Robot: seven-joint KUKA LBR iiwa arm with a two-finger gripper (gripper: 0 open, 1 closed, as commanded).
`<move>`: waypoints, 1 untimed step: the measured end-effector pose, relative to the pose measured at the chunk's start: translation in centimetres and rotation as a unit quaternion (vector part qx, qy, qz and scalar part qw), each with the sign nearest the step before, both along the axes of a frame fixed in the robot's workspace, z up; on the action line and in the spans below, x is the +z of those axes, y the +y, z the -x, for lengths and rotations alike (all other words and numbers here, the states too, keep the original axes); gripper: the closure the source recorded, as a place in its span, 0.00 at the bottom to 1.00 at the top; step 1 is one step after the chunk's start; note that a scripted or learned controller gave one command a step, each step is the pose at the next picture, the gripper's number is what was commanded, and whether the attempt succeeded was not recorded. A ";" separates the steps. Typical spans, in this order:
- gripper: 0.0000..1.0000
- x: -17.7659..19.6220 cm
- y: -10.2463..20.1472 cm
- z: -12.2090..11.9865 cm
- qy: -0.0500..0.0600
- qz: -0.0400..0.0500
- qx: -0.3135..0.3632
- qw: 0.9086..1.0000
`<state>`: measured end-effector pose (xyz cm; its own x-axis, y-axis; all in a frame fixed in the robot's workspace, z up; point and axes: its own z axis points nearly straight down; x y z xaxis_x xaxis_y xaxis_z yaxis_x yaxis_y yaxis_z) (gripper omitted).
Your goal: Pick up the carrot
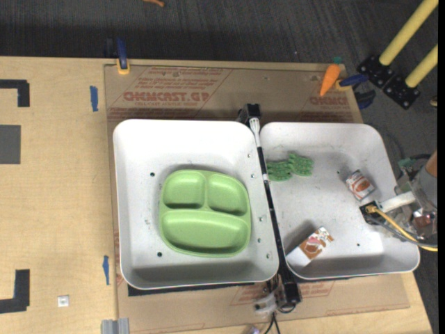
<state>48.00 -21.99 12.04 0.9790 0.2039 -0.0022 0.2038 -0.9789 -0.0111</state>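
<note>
I see the carrot (329, 79) on the bench beyond the right bin (327, 152); I cannot tell the gripper's (417, 218) state.

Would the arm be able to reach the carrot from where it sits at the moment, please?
Probably, but not readily. The carrot lies outside both bins on the cardboard behind the right bin, while the gripper sits at that bin's right edge. Nothing blocks the path; blue clamps stand beside the carrot.
</note>
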 end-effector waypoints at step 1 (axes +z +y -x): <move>1.00 0.5 4.6 0.1 -0.002 0.003 0.133 0.991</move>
<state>47.90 -17.38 12.52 0.8904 0.4551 -0.0009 0.4551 -0.8904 -0.0043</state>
